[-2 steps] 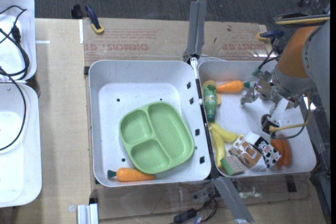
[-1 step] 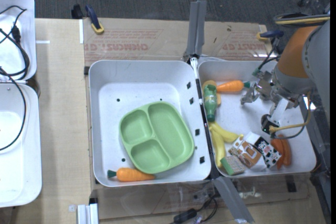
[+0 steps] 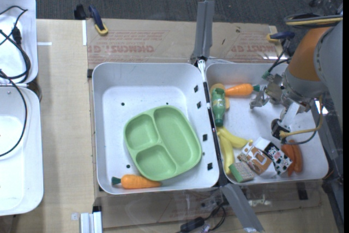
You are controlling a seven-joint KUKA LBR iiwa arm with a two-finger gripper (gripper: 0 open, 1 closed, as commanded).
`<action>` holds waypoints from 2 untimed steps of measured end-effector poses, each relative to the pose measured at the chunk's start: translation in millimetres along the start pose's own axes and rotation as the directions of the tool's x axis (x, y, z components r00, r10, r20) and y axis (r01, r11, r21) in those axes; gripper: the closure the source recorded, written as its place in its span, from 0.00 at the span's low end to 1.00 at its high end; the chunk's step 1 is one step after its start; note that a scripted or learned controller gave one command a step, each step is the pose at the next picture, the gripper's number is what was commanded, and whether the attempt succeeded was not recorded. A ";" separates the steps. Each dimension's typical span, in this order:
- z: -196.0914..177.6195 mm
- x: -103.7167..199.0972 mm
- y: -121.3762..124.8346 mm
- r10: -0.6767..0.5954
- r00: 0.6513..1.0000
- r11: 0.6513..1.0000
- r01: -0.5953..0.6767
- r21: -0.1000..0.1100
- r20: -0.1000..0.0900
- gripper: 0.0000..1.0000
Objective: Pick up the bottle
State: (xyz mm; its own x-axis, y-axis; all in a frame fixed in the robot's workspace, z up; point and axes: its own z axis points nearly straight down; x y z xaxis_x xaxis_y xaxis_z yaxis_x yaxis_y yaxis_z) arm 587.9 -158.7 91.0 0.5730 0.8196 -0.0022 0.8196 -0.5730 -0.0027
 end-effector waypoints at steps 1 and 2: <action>0.0 0.0 0.0 0.000 1.000 1.000 0.000 0.000 0.000 0.00; 0.0 0.0 0.0 0.000 1.000 1.000 0.000 0.000 0.000 0.00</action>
State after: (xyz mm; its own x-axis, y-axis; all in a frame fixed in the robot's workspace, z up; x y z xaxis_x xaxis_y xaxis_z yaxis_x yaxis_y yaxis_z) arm 587.9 -158.7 91.0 0.5730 0.8196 -0.0022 0.8196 -0.5730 -0.0027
